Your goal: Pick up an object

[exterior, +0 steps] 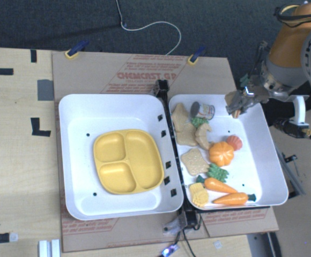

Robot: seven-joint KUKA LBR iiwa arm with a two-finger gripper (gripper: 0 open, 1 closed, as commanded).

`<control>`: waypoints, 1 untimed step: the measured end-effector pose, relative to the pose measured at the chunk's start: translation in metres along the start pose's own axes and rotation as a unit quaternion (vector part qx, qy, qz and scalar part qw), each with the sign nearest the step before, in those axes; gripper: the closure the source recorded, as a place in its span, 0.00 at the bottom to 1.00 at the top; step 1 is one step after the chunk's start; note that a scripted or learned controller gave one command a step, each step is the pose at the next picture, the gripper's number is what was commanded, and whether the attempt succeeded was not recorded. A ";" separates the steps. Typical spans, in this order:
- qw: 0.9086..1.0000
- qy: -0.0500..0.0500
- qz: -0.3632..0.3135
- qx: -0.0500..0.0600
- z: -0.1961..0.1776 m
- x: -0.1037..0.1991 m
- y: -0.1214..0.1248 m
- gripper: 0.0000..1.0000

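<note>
The right bin (263, 159) holds several toy foods: a small tin can (204, 111) at the back, bread slices (194, 161), an orange pumpkin (221, 153), a tomato (234, 142), two carrots (226, 192), a corn cob (199, 195) and green leaves (217, 172). My gripper (236, 104) hangs over the back right corner of this bin, to the right of the can and apart from it. Nothing shows between its fingers.
The left bin (75, 143) holds a yellow divided plate (127, 161). Both bins rest on a cardboard sheet (139, 74) held by clamps. A white cable (150, 25) loops on the dark cloth behind. The arm (292, 42) enters at the upper right.
</note>
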State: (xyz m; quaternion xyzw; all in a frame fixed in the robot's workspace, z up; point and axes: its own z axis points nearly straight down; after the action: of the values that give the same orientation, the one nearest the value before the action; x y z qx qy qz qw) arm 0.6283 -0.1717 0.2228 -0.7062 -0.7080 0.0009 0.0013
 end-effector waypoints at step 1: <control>1.000 0.001 -0.002 0.002 -0.002 0.058 0.010 1.00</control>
State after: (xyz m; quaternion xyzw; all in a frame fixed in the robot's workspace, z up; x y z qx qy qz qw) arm 0.6384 -0.1137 0.2250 -0.7045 -0.7097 0.0016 0.0033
